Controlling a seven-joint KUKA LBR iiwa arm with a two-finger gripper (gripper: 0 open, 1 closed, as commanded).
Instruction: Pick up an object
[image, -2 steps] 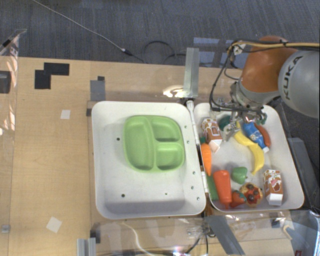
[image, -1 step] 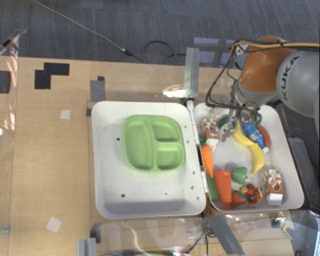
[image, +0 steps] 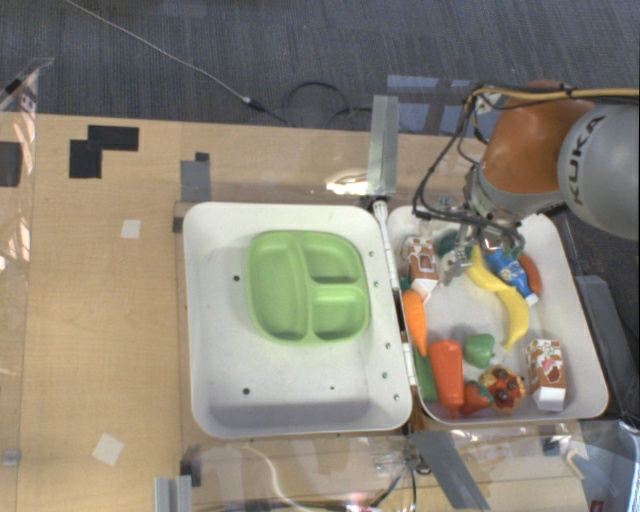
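Observation:
The right bin (image: 585, 395) holds several toy foods. A yellow banana (image: 508, 302) lies near its middle, with a blue item (image: 506, 268) and a red item (image: 530, 277) beside it. A small brown-and-white carton (image: 421, 258) stands at the bin's upper left. Along the left wall lie an orange carrot (image: 413, 322) and a red bottle-shaped toy (image: 447, 373). A green pepper (image: 480, 349) sits between them and the banana. My gripper (image: 468, 250) hangs low over the bin's upper part, between the carton and the banana's top end. Nothing shows held in it.
The left bin (image: 215, 400) holds a green divided plate (image: 307, 285). In the right bin's front corner sit a second carton (image: 545, 368) and a mixed red-and-orange fruit toy (image: 501, 388). The grey arm with its orange band (image: 530, 145) covers the right bin's far edge.

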